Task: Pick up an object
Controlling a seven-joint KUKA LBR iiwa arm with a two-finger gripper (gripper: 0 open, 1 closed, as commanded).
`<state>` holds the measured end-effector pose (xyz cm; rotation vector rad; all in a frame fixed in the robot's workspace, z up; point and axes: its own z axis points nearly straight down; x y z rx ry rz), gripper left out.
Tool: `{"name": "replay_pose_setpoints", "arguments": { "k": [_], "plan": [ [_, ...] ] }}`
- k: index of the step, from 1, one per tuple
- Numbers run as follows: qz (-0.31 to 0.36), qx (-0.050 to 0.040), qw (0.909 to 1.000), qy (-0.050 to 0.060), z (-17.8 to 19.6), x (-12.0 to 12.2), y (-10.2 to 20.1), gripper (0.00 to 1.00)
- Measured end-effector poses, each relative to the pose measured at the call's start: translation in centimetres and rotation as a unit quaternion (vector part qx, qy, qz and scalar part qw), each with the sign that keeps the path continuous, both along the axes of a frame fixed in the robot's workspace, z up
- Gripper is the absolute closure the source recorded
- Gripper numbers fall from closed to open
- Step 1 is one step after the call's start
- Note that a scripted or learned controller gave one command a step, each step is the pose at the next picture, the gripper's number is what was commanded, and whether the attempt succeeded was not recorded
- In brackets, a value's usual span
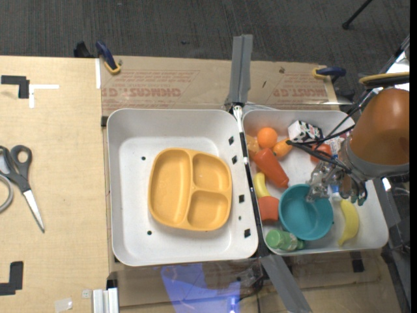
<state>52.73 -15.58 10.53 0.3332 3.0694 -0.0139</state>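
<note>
Teal round bowl (306, 212), smooth plastic, hand (320, 186) at its rim

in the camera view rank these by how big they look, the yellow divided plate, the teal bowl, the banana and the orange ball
1. Yellow divided plate, clearly largest.
2. Teal bowl.
3. Banana, long but thin; the claw hides part of the scene nearby.
4. Orange ball, smallest, though near the banana in area.
</note>
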Motion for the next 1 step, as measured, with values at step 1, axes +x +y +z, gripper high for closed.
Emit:
{"name": "replay_pose_setpoints", "arguments": {
  "k": [1],
  "plan": [
    [-0.113,0.0025,0.9934,0.017,-0.67,2.9,3.67,1.0]
  ]
}}
